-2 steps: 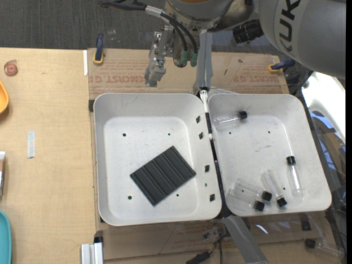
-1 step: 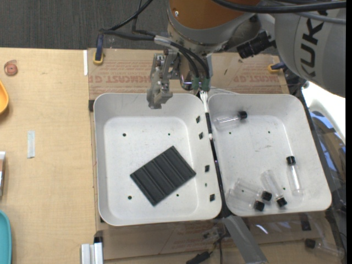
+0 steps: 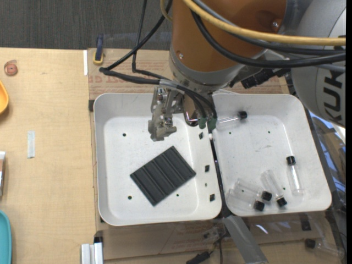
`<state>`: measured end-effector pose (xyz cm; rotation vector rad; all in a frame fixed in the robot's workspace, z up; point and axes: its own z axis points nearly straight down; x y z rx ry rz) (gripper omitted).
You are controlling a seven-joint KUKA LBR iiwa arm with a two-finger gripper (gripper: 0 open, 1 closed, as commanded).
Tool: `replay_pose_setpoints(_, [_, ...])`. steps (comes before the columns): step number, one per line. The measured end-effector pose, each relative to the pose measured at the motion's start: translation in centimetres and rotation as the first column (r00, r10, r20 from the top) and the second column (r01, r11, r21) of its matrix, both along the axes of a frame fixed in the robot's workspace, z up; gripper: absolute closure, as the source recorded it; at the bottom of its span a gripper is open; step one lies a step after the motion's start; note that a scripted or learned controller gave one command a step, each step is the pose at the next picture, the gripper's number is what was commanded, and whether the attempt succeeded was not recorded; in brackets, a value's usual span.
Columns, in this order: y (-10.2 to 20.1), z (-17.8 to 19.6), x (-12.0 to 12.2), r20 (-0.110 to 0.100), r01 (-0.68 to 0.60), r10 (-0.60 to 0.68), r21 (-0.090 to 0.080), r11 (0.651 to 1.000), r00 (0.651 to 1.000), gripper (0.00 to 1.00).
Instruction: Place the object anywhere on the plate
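Gripper [image 3: 163, 126], grasp state indeterminate, hovers in the upper middle of the left bin [image 3: 110, 202]. The dark ribbed plate [image 3: 163, 175] lies just below it, long axis diagonal. Clear vials [image 3: 294, 175], candidate objects, rest at the frame's lower right.

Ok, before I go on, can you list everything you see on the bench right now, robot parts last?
Left bin: one, white, left of the pair.
Right bin: one, white, touching the left bin's right side.
Ribbed plate: one, dark grey, lying flat and turned at an angle in the left bin.
Vials: about five, clear with black caps, in the right bin; one near the top edge, the others toward the lower right.
Bench: one, light wood, under and left of the bins.
Arm: one, orange and grey, over the bins' top edge.
Gripper: one, metal, above the left bin's upper part, above the plate.
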<state>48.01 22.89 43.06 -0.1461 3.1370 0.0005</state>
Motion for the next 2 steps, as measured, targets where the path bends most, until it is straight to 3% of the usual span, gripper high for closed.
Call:
replay_pose_setpoints(1, [-1.20,1.19,1.43,0.003,-0.250,0.250,0.000,0.968,0.968,1.00])
replay_pose_setpoints(2, [-0.68,1.12,0.71,0.001,-0.459,0.459,0.000,0.888,0.888,1.00])
